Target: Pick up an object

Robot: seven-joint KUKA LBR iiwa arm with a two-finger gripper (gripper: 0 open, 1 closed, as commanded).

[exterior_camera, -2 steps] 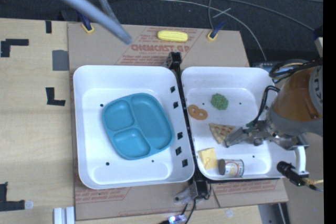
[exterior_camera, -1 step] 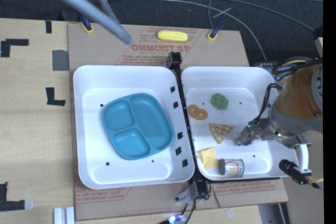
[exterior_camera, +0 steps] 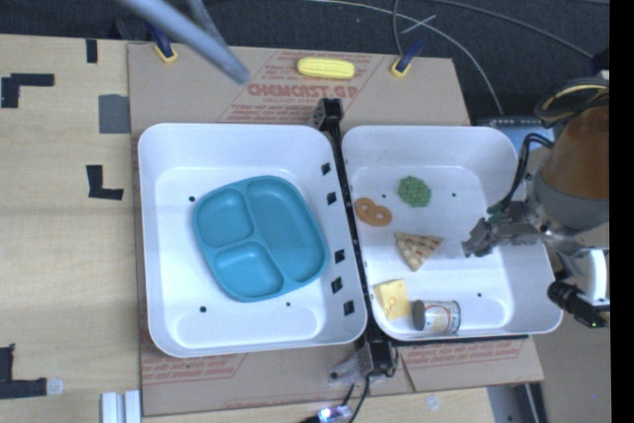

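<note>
The right bin (exterior_camera: 495, 154) holds a green broccoli piece (exterior_camera: 414, 191), a brown pretzel (exterior_camera: 372, 211), a tan pizza slice (exterior_camera: 417, 248), a yellow cheese wedge (exterior_camera: 392, 298) and a small can (exterior_camera: 438, 316) lying on its side. My gripper (exterior_camera: 479, 241) hangs low over the right part of this bin, to the right of the pizza slice and apart from it. Nothing shows between its fingers. The grey arm with its orange band (exterior_camera: 580, 168) comes in from the right edge.
The left bin (exterior_camera: 168, 163) holds a blue divided plate (exterior_camera: 260, 236). A yellow banana-like piece (exterior_camera: 325, 67) lies on the cardboard behind the bins. Black clips (exterior_camera: 329, 114) join the bins along the middle. Cables run across the dark back area.
</note>
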